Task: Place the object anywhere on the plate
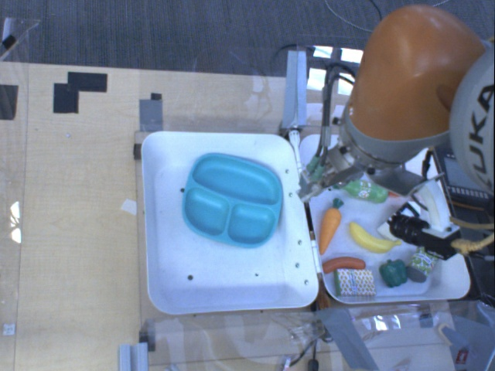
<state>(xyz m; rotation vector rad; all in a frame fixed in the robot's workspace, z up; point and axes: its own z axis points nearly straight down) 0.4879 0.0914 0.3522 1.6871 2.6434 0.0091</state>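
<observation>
The end effector (315, 175) hangs over the divide between the two bins, its grip impossible to tell; the blue sectioned plate (231, 199) sits in the left bin (166, 284); carrot (330, 226), banana (371, 239) and sausage (343, 264) lie in the right bin (456, 284).

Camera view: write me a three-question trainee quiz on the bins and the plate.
1. True or false: the blue plate lies in the left bin.
2. Which lies nearest the plate? A carrot B banana C sausage
3. Fill in: the plate has ___ compartments.

Key: 1 true; 2 A; 3 three.
</observation>
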